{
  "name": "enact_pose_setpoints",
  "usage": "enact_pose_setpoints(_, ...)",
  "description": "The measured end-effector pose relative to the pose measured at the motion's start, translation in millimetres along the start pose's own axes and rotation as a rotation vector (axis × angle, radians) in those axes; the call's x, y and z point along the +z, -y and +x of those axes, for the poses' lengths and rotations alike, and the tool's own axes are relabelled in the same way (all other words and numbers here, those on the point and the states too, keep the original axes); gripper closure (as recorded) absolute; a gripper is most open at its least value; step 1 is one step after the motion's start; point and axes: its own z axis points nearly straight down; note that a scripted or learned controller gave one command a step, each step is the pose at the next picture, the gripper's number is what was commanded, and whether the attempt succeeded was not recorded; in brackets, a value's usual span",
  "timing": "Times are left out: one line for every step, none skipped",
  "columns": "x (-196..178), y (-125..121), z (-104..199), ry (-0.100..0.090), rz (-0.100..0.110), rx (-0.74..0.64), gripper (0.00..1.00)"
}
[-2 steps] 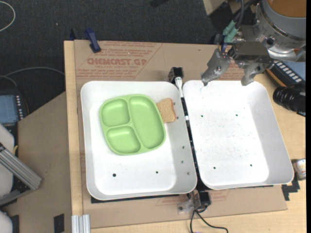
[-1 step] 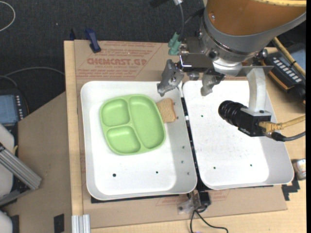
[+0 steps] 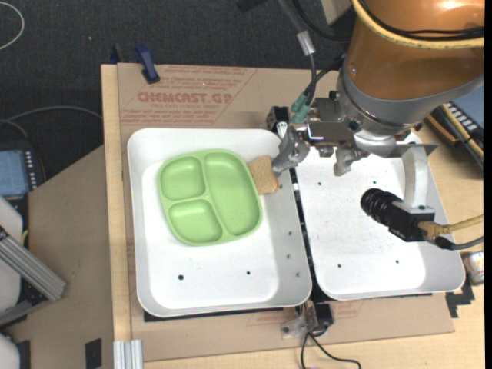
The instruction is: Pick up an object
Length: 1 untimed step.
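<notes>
Tan block (image 3: 264, 176) lies just beside the gripper (image 3: 286, 157), touching green plate (image 3: 207, 197).

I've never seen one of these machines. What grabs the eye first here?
The bright green divided plate stands out, lying in the left white bin. Next is the big grey and orange arm reaching in from the upper right, its claw low by the bins' shared edge, beside a small tan block at the plate's upper right rim.
</notes>
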Motion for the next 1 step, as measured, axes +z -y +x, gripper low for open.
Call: enact_pose_setpoints(-14.9, -0.9, 3.0, -0.004, -0.013, -0.005, 1.00)
